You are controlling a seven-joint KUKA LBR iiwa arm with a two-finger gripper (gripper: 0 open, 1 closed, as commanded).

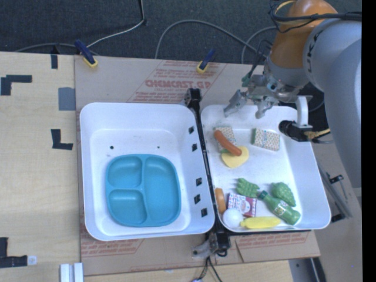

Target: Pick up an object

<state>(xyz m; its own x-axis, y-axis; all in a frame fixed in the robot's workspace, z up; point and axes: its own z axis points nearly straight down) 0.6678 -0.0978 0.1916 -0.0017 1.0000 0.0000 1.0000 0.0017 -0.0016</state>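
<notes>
The cardboard sheet [170, 84] reads "CHEMCAST" in red.

Toy foods [254, 188] lie scattered across the right bin [305, 175].

Robot lab: clamped cardboard [176, 84], taped bench [35, 128], trailing cables [176, 28].

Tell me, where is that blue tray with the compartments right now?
The blue tray lies flat in the left bin, toward its near edge, across the divider from the toy food in the right bin.
</notes>
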